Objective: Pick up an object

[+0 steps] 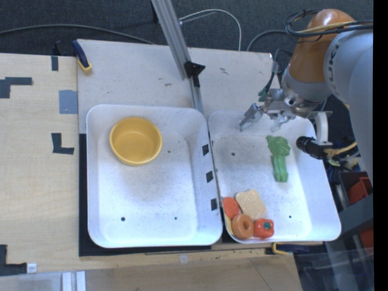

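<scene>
- While nothing sits between its fingers, the end effector (264,117) hangs spread apart over the right bin's (303,223) far edge.
- Picking is not yet done: the green toy vegetable (279,157) lies near, below it.
- Reaching from the right, the arm (327,47) bends wrist-down.

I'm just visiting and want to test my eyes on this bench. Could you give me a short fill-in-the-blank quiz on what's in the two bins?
1. The yellow bowl sits in the ____ bin.
2. The long toy vegetable lying below the claw is ____ in colour.
3. The toy doughnut, bread slice and tomato are clustered near the right bin's ____ edge.

Missing words: left; green; front
</scene>
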Controlling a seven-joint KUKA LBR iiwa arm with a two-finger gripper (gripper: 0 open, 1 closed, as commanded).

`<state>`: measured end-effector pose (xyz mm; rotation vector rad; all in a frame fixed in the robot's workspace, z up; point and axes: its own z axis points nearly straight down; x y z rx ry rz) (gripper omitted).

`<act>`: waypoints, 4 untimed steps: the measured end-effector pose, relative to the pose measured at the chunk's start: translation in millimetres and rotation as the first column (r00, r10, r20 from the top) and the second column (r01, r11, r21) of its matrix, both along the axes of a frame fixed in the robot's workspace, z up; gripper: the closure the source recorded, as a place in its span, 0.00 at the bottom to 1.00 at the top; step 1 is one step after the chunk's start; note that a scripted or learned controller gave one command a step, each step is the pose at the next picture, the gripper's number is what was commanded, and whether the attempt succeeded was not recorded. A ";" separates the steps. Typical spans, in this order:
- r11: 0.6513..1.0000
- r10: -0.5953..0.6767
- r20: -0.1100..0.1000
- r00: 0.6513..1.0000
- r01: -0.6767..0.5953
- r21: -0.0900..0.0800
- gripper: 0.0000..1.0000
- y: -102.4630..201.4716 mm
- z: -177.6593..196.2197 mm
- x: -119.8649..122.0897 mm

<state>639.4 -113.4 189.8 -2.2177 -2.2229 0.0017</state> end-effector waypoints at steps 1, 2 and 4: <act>1.000 0.000 0.000 1.000 0.000 0.000 0.00 0.0 0.0 0.0; 1.000 -0.002 -0.006 1.000 0.002 -0.001 0.00 -9.0 -58.4 -3.5; 1.000 0.001 0.000 1.000 -0.001 -0.001 1.00 -7.6 -91.6 -3.6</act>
